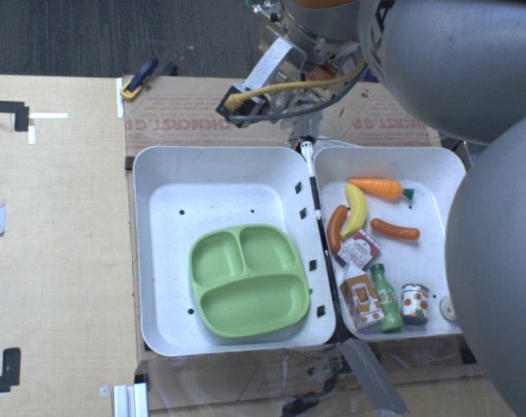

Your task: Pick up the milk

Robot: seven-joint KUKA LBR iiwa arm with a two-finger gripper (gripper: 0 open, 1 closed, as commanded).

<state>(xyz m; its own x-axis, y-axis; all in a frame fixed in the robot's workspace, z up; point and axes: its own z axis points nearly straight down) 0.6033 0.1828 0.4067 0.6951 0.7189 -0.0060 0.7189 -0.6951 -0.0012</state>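
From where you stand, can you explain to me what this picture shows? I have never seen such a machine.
One camera looks down at a slant on a bench with two white bins. The big grey shape on the right is a robot arm; its gripper hangs above the bins' far edge. The left bin holds a green divided plate. The right bin holds toy food: a carrot, a banana, two sausages, a green bottle, a small can and a carton, probably the milk it should pick up.
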